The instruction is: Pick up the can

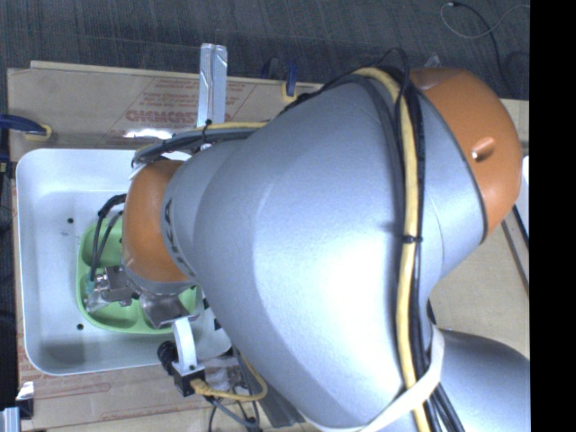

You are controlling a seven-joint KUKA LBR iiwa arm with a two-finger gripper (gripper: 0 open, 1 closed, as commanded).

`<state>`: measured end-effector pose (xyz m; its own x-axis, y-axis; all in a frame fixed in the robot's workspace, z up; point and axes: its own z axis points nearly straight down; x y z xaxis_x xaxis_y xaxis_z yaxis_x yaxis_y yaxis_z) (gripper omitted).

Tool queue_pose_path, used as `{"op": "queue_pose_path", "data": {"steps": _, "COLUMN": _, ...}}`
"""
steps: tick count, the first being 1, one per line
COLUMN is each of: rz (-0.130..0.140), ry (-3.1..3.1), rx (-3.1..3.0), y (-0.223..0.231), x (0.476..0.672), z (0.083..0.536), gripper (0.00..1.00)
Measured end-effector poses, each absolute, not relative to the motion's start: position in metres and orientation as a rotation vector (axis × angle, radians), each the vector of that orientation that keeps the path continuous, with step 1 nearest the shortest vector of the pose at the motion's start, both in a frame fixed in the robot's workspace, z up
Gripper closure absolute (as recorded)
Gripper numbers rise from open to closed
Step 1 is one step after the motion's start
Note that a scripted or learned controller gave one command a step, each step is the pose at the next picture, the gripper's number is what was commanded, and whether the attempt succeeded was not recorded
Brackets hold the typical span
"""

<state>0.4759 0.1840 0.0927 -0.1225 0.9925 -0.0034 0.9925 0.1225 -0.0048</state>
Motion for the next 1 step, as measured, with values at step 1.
{"op": "queue_pose_path", "data": {"steps": 1, "rz": 0.005, "ry": -2.130, "rx": -2.306, "y": 0.1494, "x": 0.4754, "z": 0.1614, "gripper": 0.00}}
